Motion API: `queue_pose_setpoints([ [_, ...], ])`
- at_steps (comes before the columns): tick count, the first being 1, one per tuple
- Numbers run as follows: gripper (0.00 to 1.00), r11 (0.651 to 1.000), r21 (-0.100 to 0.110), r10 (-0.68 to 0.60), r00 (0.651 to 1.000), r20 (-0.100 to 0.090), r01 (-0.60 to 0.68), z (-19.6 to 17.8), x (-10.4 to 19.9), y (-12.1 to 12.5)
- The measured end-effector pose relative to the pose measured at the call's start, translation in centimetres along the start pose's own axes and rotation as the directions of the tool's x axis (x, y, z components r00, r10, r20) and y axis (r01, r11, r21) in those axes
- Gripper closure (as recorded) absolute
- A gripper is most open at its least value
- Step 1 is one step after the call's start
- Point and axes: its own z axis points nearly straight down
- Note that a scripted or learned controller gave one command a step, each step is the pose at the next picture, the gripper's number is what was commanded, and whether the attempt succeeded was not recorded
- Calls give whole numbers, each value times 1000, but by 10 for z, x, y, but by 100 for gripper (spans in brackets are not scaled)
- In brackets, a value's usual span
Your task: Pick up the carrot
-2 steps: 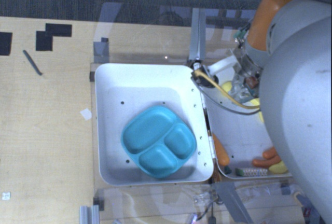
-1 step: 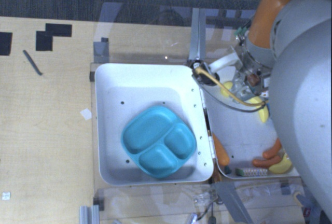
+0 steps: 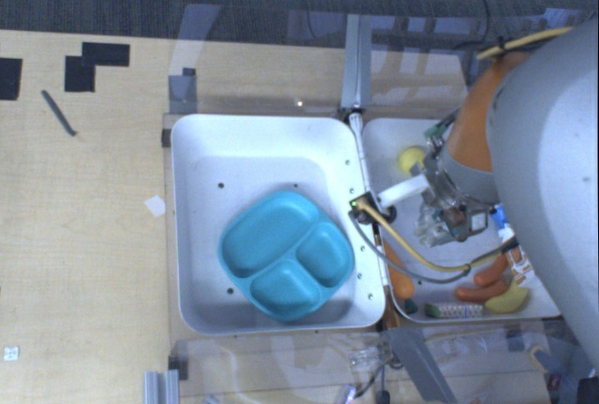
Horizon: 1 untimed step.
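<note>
In the right bin (image 3: 374, 150), an orange piece that looks like the carrot (image 3: 401, 283) lies at the front left corner, partly under a yellow cable. My gripper (image 3: 440, 223) hangs low over the middle of this bin, behind and to the right of the carrot and apart from it. The grey arm with its orange band (image 3: 473, 126) covers the bin's right half. Nothing shows in the gripper.
A yellow round fruit (image 3: 410, 159) lies at the back of the right bin. Two orange-red long pieces (image 3: 485, 279), a yellow piece (image 3: 507, 301) and a small green thing (image 3: 440, 309) sit along its front wall. A blue divided plate (image 3: 286, 254) rests in the left bin (image 3: 201, 206).
</note>
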Motion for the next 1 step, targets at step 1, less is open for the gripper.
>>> queue_pose_setpoints([
  [1, 100, 1000, -2, -10, 1000, -7, 10, -170, -9, -62],
])
